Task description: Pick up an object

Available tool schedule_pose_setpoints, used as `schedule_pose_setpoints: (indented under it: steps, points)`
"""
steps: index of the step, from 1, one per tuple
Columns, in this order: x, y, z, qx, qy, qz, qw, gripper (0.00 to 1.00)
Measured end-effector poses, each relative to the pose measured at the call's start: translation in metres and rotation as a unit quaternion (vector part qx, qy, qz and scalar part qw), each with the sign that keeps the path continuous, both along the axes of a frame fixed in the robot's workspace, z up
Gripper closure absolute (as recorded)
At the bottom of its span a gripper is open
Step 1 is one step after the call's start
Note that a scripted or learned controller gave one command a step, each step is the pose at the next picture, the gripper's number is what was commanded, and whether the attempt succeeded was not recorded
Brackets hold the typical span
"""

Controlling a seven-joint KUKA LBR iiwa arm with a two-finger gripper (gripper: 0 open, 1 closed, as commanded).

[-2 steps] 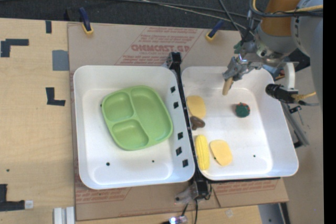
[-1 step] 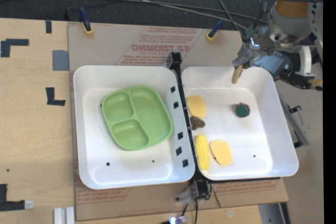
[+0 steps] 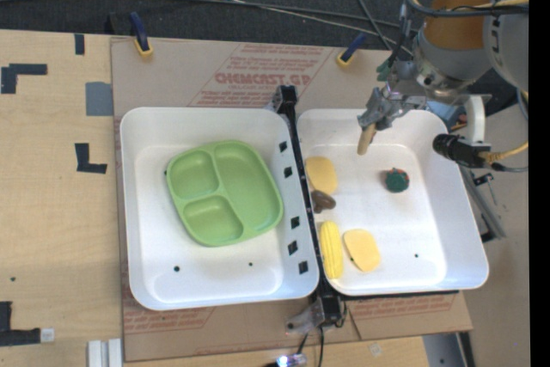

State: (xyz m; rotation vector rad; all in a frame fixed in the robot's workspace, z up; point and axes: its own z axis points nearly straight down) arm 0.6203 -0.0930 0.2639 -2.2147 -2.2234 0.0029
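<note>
Smooth white plastic bins (image 3: pixel 137 185), a matt green plastic tray (image 3: pixel 225 193), on brown cardboard (image 3: pixel 258 73).

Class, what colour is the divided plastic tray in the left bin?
Light green tray, clearest in the camera view.

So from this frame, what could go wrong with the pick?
The gripper hangs over bare floor at the back of the right bin, so a straight descent may close on nothing. The corn cob lies against the divider wall, leaving little finger room. The small green object could slip out.
</note>
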Motion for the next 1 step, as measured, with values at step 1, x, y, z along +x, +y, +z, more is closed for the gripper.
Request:
schedule_pose_setpoints:
  steps: [1]
  points:
    - [-0.0208, 0.0462, -0.0209, -0.0001, 0.001, 0.000, 1.0000, 1.00]
